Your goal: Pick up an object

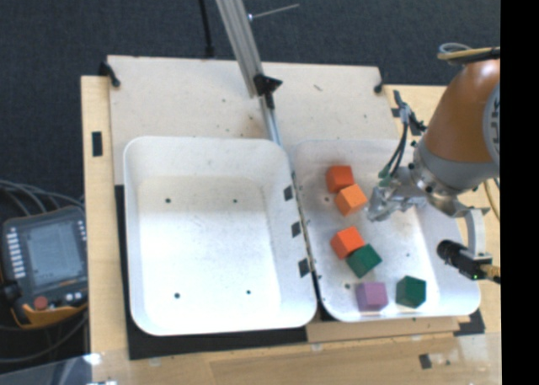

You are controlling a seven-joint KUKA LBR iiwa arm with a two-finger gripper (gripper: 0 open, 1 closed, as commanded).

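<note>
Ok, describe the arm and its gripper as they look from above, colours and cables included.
The arm is a thick rounded body, orange on top and grey lower down. Thin dark cables run along its left side toward the gripper, which is a small metallic grey assembly. A black fitting with a tiny green light sits below the wrist.
</note>
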